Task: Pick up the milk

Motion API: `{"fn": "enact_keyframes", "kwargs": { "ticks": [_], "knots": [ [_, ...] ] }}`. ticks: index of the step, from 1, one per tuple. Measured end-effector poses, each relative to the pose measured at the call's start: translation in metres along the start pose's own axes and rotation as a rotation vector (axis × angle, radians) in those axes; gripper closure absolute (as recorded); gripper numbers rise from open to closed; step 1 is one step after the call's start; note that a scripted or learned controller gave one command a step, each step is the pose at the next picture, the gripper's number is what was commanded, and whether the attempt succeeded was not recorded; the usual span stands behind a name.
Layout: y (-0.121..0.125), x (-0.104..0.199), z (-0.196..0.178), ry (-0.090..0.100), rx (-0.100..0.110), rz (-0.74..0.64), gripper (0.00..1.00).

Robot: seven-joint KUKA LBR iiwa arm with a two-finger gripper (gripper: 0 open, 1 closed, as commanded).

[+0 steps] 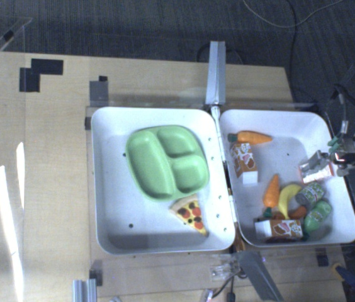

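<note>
We see the gripper (pixel 321 166) poised over the right bin's (pixel 303 119) far-right side, its opening impossible to judge, while the milk (pixel 244 160) carton lies apart against the bin's left wall, just below a carrot (pixel 253 138).

One fixed camera looks down slantwise on both bins (pixel 102 168).

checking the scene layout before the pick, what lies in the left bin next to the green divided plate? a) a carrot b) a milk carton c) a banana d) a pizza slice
d: a pizza slice lies in the left bin just below the green divided plate; the carrot, banana and milk carton all lie in the right bin.
</note>
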State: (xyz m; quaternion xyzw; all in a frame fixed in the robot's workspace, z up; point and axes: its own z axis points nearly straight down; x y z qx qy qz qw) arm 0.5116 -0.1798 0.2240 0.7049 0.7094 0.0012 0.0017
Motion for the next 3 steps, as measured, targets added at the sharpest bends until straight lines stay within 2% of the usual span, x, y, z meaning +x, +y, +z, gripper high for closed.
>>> {"fn": "enact_keyframes", "kwargs": {
  "ticks": [1,2,3],
  "knots": [
    [0.035,0.051,0.112,0.001,0.001,-0.049,0.00],
    [0.085,0.085,0.096,-0.001,-0.006,-0.160,0.00],
    [0.048,0.067,0.019,-0.001,-0.003,-0.261,0.00]
  ]
}}
